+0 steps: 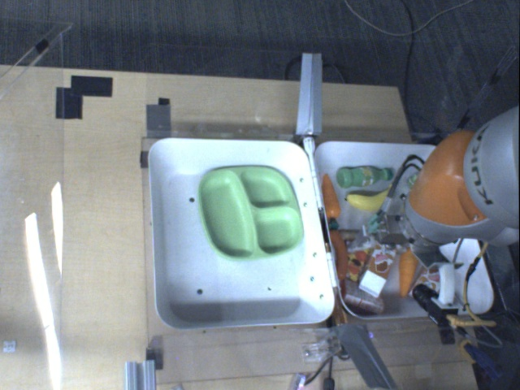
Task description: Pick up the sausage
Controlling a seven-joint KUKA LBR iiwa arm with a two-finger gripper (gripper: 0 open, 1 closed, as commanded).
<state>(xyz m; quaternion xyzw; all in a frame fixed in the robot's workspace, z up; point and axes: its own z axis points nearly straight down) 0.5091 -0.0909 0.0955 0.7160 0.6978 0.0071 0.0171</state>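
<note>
- The gripper point(388, 223) hangs low over the middle of the right bin point(367, 146), under the orange band of the arm point(443, 189). The wrist hides its tip, so I cannot tell whether the jaws are released or clenched, and nothing can be seen between them.
- The sausage point(362, 303) seems to be the dark brown oblong piece at the bin's near edge, below the jaws and a little to their left. It is blurred, so this is a judgement.
- It lies half under a white block point(372, 283) and beside packed clutter — which is probably why the jaws sit above the heap rather than on it.
- Just above the jaws lie a yellow banana point(367, 201) and a green bottle point(364, 175). To their left, a carrot point(328, 197) runs along the bin's wall.
- Well to the left of the jaws, the left bin point(162, 218) holds a green divided tray point(250, 210); it has no part in the grasp.
- The pick looks not yet done — the jaws would have to shift toward the near edge and come down in line with the sausage's narrow width.
</note>
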